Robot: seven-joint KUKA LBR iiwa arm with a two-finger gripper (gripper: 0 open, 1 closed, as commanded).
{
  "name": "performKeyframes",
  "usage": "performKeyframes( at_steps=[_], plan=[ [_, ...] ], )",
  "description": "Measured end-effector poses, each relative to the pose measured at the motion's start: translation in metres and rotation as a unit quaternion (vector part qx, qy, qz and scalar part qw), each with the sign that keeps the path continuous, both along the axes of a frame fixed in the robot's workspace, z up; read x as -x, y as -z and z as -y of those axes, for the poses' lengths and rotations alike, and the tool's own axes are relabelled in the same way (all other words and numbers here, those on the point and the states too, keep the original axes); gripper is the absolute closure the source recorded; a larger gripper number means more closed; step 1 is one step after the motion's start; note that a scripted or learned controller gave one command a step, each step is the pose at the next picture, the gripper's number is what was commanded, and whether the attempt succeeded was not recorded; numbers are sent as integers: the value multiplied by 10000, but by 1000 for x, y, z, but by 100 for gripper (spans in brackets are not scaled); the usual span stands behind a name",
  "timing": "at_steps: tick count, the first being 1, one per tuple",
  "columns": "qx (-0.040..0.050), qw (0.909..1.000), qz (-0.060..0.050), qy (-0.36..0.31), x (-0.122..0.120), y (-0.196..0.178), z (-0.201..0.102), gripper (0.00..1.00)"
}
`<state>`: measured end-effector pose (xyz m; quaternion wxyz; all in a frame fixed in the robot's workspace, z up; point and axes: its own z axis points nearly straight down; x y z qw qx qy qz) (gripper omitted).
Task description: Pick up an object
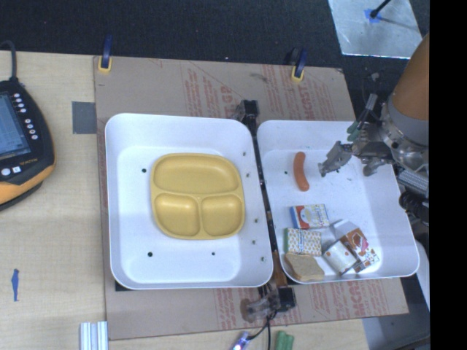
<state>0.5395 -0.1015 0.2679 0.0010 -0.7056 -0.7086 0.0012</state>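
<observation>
My gripper (349, 166) hangs over the upper part of the right bin (379, 195), reaching in from the right. Its two fingers (328, 166) stand spread apart, open, with bare white floor between them. An orange-red sausage (301, 171) lies just left of the gripper, clear of the fingers. Along the bin's lower part lie a small blue and white carton (311, 215), a green patterned carton (303, 241), a slice of bread (304, 267), a white can (338, 257) and a red and brown packet (360, 246).
The left bin (131, 261) holds a yellow divided plate (197, 195). A teach pendant (20, 141) sits at the bench's left edge. Clamps (296, 63) pin the cardboard sheet at the back.
</observation>
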Motion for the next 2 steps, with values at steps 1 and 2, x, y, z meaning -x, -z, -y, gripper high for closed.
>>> performKeyframes(
  at_steps=[1,2],
  plan=[
    [3,10000,-22,-9,-52,172,-6,0],
    [2,10000,1,0,-89,176,-3,0]
  ],
)
